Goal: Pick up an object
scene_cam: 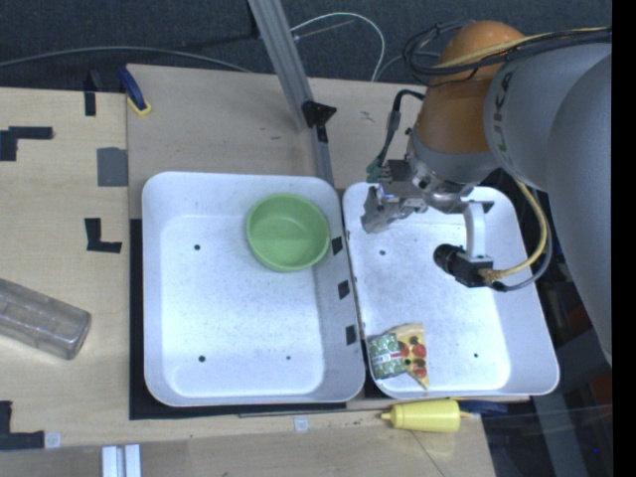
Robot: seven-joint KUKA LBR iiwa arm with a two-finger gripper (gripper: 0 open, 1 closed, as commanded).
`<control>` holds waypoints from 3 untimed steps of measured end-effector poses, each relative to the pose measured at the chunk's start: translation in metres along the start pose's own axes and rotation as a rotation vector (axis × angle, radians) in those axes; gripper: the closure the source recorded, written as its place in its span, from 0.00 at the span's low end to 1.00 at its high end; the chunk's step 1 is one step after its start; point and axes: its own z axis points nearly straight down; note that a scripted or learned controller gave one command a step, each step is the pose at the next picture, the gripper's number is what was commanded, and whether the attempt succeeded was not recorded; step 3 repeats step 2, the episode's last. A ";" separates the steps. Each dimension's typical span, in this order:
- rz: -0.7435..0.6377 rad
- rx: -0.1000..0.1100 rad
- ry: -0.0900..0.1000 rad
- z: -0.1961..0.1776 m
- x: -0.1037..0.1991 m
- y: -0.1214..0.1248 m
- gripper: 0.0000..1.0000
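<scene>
The grey metal tool [381, 210] hangs over the far left corner of the right white bin [497, 366], and I cannot tell its state. A round green plastic bowl [288, 232] sits in the left white bin [199, 316]. A small colourful flat packet [399, 354] lies in the right bin's near left corner.

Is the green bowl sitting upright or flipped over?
Upright. The green bowl in the left bin shows its open hollow and rim facing up toward the camera, with nothing visible inside.

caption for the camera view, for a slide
Claw over right bin; green bowl in left bin.
</scene>
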 end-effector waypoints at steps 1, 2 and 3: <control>0.002 0.002 -0.001 0.003 0.045 -0.001 1.00; 0.001 0.000 0.000 -0.012 0.100 0.006 1.00; 0.001 0.000 0.000 -0.012 0.100 0.006 1.00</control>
